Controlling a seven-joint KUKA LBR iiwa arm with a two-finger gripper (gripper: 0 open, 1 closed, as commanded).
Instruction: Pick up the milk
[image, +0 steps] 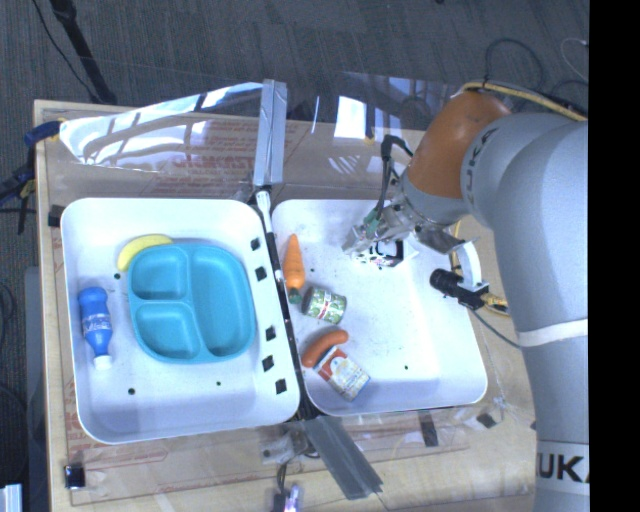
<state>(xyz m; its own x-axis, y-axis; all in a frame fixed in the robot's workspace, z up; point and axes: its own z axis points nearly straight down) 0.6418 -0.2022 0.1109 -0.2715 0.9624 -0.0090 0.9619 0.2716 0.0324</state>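
Toward 6 o'clock in right bin, milk carton touching sausage. Gripper near 12 o'clock, opening impossible to tell. Risk: closing on crowding sausage, or knocking carton aside.

A: What is seen of the big rounded grey metal arm?

B: A smooth, pale grey casing is shown, thick and tubular, with a glossy orange band wrapped around it above the wrist. Black letters, "UKA", are printed on the near part of the casing.

A: And at the wrist?

B: A small two-finger gripper of metal and black parts is mounted there. Thin black cables are looped beside the wrist, and a black-and-white fitting is attached just right of it.
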